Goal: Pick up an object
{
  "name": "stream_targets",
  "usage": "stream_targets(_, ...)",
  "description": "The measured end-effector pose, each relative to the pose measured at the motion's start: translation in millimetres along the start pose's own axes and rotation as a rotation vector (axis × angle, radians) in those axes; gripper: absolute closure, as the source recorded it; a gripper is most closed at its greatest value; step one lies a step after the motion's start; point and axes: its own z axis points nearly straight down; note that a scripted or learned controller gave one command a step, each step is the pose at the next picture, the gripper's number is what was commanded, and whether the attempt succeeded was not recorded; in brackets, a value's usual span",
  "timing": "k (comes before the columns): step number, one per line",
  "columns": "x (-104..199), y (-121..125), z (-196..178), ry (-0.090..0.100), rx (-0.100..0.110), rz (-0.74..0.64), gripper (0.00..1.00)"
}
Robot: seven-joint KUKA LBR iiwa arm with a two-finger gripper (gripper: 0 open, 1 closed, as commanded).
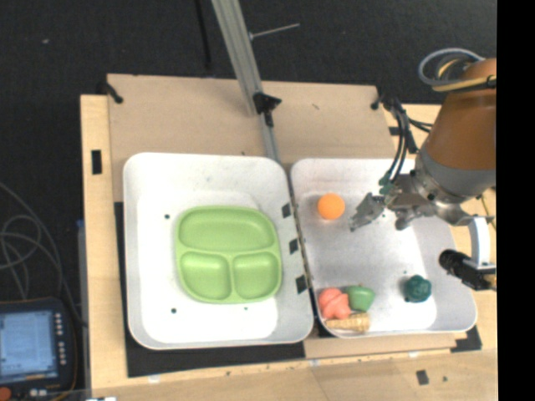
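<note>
Camera view looks down on a table (96,249) with two white bins: the left bin (150,182) holds a green tray (227,253), and the right bin (443,307) holds an orange ball (331,206) near its back left, a dark green toy (416,288) toward its front right, and a pink toy (333,302), a green toy (361,297) and a tan piece (354,323) bunched at its front left corner. Over the right bin, the hand (366,214) hangs just right of the ball with nothing between its fingers, though whether they are spread or closed I cannot tell.

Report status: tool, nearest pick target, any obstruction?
Tool open, holding nothing, above right bin. Orange ball just to its left, untouched. Nothing between them.
</note>
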Motion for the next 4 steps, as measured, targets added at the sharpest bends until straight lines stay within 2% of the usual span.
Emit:
stream_targets(1, 0, 0, 0, 0.0, -0.001, 0.002, 0.0)
stream_targets(3, -13, -6, 119, 0.0, 0.007, 0.003, 0.0)
stream_targets(4, -14, -6, 151, -0.001, 0.004, 0.004, 0.0)
